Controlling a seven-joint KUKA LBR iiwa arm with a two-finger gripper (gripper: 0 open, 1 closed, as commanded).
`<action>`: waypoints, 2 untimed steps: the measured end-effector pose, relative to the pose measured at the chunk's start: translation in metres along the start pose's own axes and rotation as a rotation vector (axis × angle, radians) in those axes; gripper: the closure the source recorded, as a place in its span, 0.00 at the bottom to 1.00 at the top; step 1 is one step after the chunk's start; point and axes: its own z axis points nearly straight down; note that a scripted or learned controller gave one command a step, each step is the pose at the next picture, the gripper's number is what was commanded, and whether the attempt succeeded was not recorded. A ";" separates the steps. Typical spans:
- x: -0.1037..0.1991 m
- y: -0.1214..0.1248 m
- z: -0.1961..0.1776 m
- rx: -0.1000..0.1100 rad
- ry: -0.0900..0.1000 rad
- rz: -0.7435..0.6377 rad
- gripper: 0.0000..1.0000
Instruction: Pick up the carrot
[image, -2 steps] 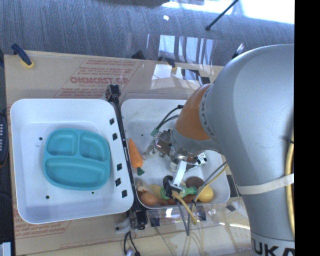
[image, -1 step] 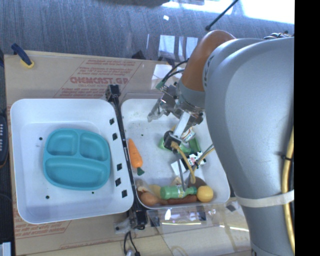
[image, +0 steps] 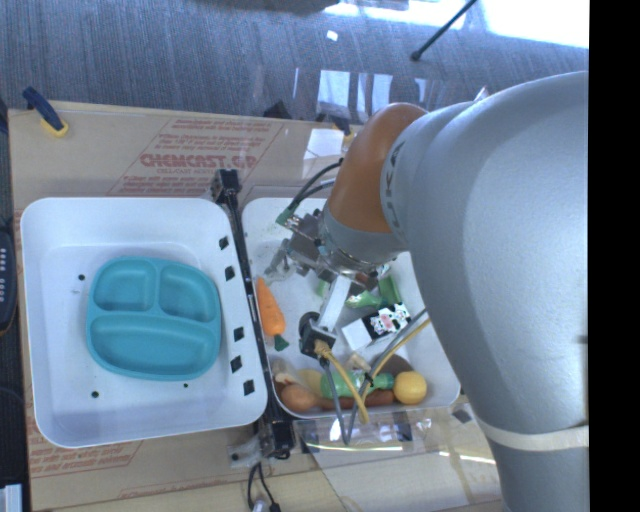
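Nearest to the camera, the grey arm (image: 510, 250) is covering the whole 3 o'clock side of the view, and it is reaching down toward 9 o'clock into the right bin (image: 262, 228). Its orange band (image: 365, 175) is showing just above the wrist.

The gripper (image: 287, 258) is hanging low in the 11 o'clock part of this bin. From this angle I cannot tell whether it is open or closed, and nothing is showing as held in it.

The carrot (image: 269, 308) is lying just beside the gripper, at about 7 o'clock from it. It is resting lengthwise along the left wall of the right bin, running from 12 to 6 o'clock. Whether the gripper is touching it, I cannot tell. A small dark green piece (image: 282, 342) is lying just beside its lower end.

Going outward, a black and white cow-patterned piece (image: 388, 320) is lying at about 4 o'clock from the gripper. At the 6 o'clock edge of the bin, a brown long thing (image: 297, 396) and a yellow round thing (image: 410, 387) are lying near each other.

At 9 o'clock, the left bin (image: 50, 250) is standing side by side with the right one, and a teal divided plate (image: 155, 318) is lying flat in its middle. Both bins are sitting on brown cardboard (image: 150, 150) with red print.
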 end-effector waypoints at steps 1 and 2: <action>-0.055 0.018 0.000 0.000 -0.003 0.157 0.00; -0.080 0.002 0.097 -0.009 0.008 0.223 0.00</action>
